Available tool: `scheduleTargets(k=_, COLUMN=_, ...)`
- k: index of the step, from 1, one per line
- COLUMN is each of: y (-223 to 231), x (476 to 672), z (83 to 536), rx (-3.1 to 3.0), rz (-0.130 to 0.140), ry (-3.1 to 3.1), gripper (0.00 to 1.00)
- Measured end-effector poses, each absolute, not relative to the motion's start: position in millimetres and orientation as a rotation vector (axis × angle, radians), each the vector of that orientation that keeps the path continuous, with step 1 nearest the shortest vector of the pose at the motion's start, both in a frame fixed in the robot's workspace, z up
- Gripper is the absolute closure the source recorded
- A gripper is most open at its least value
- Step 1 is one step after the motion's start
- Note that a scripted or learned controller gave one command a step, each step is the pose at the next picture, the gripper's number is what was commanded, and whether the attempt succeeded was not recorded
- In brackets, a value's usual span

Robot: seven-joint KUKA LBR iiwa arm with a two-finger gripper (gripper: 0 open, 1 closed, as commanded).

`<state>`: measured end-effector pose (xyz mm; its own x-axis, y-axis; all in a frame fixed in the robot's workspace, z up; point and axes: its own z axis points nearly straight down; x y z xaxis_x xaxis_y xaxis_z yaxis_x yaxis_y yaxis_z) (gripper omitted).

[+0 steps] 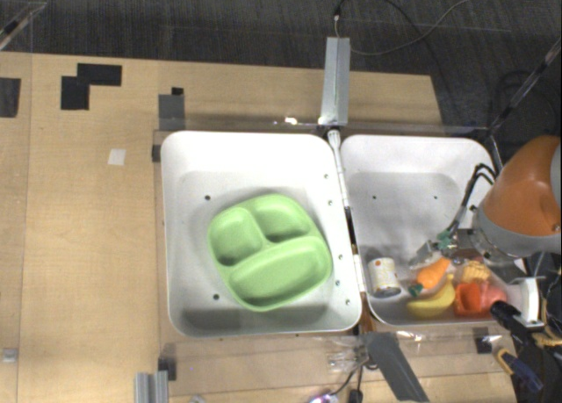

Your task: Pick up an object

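A: Arm's [527,195] in over the right bin [395,173], wrist low above the pile in the near corner. Gripper [450,241] sits just above the carrot [430,275]. Jaws? I can't tell whether they're apart or together, too small and dark.

B: The risk?

A: Crowding. Carrot, banana [432,303], a red item [472,298] and a small can [383,275] all bunch against the near wall. Come down off-centre and a fingertip could land on the banana, or shove the carrot aside.

B: Orientation of that carrot?

A: Long axis looks diagonal, running from lower left up to the right toward the gripper; which end is the tip is unclear. Banana lies roughly crosswise, touching beneath it. The green divided plate [269,252] sits alone in the left bin [184,217], 1 easy target.
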<state>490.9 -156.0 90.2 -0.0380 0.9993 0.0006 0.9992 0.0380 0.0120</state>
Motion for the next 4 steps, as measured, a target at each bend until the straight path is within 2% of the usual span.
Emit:
scheduleTargets(k=1, y=-155.1, x=494.0, z=101.8, rx=2.168, rz=0.022, ry=2.253, gripper=1.0)
scheduleTargets(k=2, y=-148.3, x=491.1, z=90.6, rx=1.974, rz=0.011, ry=2.426, gripper=1.0)
scheduleTargets(k=3, y=-122.7, x=509.0, z=90.2, rx=2.267, rz=0.013, ry=2.154, gripper=1.0)
scheduleTargets(k=4, y=-114.4, x=570.0, z=89.2, rx=2.122, rz=0.013, ry=2.301, gripper=1.0)
